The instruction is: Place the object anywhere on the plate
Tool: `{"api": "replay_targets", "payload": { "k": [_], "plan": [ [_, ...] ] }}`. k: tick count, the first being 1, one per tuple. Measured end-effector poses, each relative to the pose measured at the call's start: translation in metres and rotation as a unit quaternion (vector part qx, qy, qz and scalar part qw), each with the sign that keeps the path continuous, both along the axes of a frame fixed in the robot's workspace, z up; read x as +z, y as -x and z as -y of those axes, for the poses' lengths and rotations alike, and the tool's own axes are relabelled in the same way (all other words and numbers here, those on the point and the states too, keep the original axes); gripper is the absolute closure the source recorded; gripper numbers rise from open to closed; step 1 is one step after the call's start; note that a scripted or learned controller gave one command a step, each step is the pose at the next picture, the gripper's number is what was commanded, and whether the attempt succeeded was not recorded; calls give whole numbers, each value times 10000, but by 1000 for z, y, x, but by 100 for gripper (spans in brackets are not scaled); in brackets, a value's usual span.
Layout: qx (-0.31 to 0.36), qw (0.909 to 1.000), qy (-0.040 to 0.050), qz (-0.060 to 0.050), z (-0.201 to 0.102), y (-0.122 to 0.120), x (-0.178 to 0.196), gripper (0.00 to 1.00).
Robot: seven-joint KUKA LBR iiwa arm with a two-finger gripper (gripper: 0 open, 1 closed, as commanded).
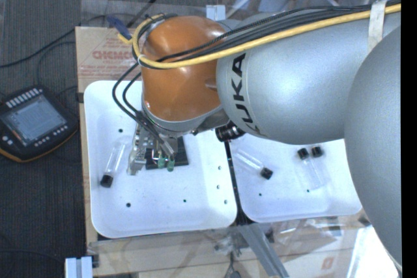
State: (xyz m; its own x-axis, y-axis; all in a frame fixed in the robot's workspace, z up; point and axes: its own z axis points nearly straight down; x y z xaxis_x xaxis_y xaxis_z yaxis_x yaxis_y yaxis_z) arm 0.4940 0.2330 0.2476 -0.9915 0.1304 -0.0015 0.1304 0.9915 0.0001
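In the left bin: one clear vial with a black cap (112,166), lying near the left wall, cap toward the near side, beside the claw but apart from it.
Right bin (293,205): three clear vials with black caps, one (255,166) near the left wall, two (309,159) lying side by side further right (their glass bodies are faint against the white).
Bins: two, shallow and white, side by side; the left bin (163,211) has small dark dots on its floor.
Claw (148,156): low over the left bin's middle, under the orange band (177,71); whether it is released or clenched, I cannot tell.
Arm: one, grey, reaching in from the right, with black and yellow cables across it.
Worktop (98,52): brown board with red lettering at the far left.
Room: dark carpet; a handheld pendant with a screen (31,124) on the floor at the left; tripod legs at the far side.
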Motion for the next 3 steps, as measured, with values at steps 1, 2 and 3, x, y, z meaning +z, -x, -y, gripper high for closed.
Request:
{"api": "replay_targets", "payload": {
  "k": [1, 2, 3],
  "plan": [
    [763, 9971, 2, 1, 0, -41, 7, 100],
    [1510, 9885, 1, -1, 0, 0, 25, 100],
    [2163, 9763, 1, 6, 1, -78, 14, 100]
  ]
}}
